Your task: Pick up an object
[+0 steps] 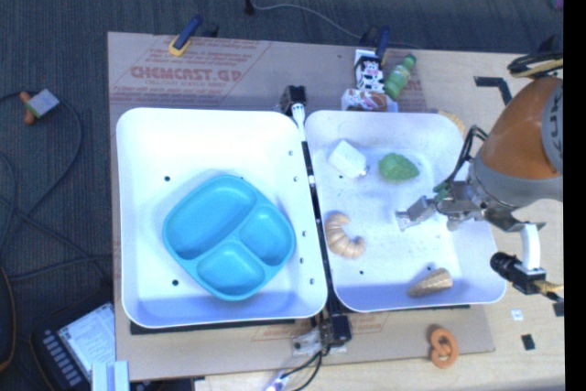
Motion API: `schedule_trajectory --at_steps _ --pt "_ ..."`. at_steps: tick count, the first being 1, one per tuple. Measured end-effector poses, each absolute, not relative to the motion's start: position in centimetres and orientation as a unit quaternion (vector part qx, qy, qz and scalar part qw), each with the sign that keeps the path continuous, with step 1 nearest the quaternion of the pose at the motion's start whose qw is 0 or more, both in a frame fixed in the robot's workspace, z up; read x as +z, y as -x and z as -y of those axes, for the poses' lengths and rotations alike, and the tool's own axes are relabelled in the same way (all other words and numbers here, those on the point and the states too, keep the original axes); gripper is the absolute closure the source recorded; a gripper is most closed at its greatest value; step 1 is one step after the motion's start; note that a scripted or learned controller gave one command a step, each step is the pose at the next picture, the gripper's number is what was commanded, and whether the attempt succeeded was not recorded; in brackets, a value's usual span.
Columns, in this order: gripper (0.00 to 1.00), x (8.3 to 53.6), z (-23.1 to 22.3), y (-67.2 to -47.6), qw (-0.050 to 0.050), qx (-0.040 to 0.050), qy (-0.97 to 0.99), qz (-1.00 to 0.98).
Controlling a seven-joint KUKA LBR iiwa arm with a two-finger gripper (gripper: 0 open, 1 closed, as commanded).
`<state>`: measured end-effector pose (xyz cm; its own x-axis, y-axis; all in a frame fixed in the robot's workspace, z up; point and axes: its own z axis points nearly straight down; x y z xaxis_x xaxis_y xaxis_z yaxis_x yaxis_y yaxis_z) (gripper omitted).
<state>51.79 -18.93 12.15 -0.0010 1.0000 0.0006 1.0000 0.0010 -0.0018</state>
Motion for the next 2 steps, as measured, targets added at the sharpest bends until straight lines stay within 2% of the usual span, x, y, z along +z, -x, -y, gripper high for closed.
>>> schedule_trajectory --at_steps 1,2 --pt "0.00 9.32 17.44 -58.59 0.000 0.0005 0.707 0.708" --pt "1.00 10.31 17.45 -58.60 0.000 0.0012 0.706 0.708"
